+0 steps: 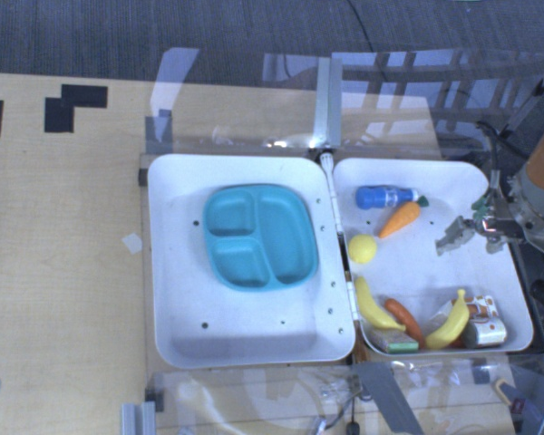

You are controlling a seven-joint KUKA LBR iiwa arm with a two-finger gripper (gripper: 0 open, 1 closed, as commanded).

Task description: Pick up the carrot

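Two neighbours crowd your carrot (399, 219) in the right bin (517, 288): blue bottle (384, 197) touching above, yellow ball (363, 249) near. Your hand (471, 234), open and empty, could snag either.

Bright, even light across the whole bench here, coming from overhead with no hard beam. The two white bins run close to washed out; the left bin (177, 243) shows only a soft grey shade along its near inner wall. Faint shadow sits under the blue divided plate (258, 236), hugging its lower edge. Clear panels behind the bins throw pale, milky reflections, and there's more sheen along the near edge. Focus is middling: the toy food in the right bin (435, 270) is soft at the outlines, colours slightly bleeding. The gripper (471, 232) looks smeared and grainy. Straight edges bow slightly toward the frame's borders.
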